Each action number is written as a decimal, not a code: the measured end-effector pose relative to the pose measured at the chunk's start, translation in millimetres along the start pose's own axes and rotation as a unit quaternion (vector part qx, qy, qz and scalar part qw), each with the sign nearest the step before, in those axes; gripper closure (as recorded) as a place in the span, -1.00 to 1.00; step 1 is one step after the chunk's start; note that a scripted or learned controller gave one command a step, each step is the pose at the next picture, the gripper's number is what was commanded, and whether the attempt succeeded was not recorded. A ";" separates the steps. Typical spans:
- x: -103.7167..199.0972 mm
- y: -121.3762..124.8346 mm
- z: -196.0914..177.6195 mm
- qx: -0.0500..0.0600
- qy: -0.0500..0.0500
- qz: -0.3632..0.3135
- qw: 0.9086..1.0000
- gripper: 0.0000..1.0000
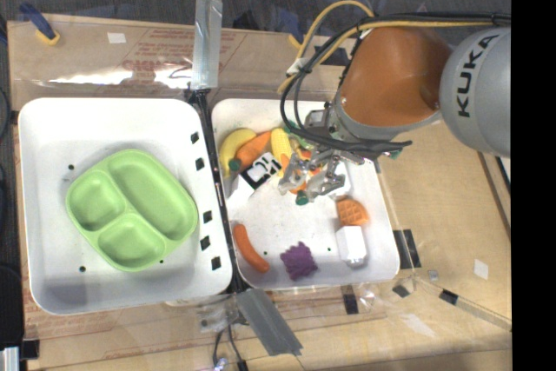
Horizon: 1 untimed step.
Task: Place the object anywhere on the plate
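The green plate (pixel 130 208) in the left bin holds nothing, while the gripper (pixel 314 178) hovers low among the right bin's toys, and I cannot tell its state.

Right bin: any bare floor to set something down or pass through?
Right bin: bare floor mid-left, bordered by the orange sausage, purple toy and white block. Crowded along the top, around the banana, corn and gripper. The green plate has three bare compartments.
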<state>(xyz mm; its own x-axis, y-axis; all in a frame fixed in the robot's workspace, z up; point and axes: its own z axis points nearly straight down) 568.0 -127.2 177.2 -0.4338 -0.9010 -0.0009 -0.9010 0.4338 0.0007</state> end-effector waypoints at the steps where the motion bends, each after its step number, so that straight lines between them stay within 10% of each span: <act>1: -4.0 42.9 36.5 -0.001 0.000 0.068 0.998 1.00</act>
<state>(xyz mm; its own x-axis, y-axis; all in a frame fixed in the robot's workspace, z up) 531.1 -104.9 140.7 -0.5513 -0.8343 -0.0004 -0.8343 0.5513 0.0024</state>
